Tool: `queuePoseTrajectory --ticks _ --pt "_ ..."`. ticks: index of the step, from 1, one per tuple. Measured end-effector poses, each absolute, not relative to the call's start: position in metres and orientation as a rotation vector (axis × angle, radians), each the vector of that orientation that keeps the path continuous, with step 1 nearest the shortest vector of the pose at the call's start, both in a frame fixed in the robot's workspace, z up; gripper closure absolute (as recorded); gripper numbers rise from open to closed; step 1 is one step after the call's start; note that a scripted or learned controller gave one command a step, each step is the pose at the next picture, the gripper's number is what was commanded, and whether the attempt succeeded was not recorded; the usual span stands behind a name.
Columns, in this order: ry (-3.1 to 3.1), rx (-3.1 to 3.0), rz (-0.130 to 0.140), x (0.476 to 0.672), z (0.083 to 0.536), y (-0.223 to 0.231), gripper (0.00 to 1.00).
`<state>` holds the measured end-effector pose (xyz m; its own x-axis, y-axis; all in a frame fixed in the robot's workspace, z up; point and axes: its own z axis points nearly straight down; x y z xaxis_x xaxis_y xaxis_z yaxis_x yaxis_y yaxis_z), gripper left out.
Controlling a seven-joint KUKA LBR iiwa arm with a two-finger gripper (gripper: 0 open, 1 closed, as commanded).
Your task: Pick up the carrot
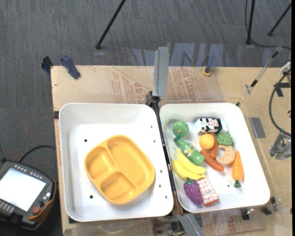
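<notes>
The carrot [237,167] is a slim orange piece with a green stub at its near end. It lies lengthwise in the right bin [250,132], close to that bin's right wall. It lies just right of a tan ring-shaped pastry [226,155], with bare white floor on its right.
The right bin also holds a green apple [180,128], a cow-print carton [209,125], an orange [206,141], broccoli [224,139], a green bottle [189,151], bananas [187,168], a red sausage [213,162], grapes [192,191] and a red carton [207,191]. A yellow divided plate [119,168] sits in the left bin [73,117].
</notes>
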<state>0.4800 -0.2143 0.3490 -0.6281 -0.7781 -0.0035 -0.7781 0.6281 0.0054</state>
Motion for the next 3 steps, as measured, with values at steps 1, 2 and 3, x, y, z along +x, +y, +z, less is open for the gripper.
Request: queuePoseTrajectory --ticks 1,2,3 --pt "2.836 -1.341 0.012 0.481 0.359 -0.215 1.00" --pt "2.838 -1.330 0.017 0.483 0.367 -0.216 1.00" --pt "2.494 -1.903 0.005 0.500 0.365 -0.210 1.00"
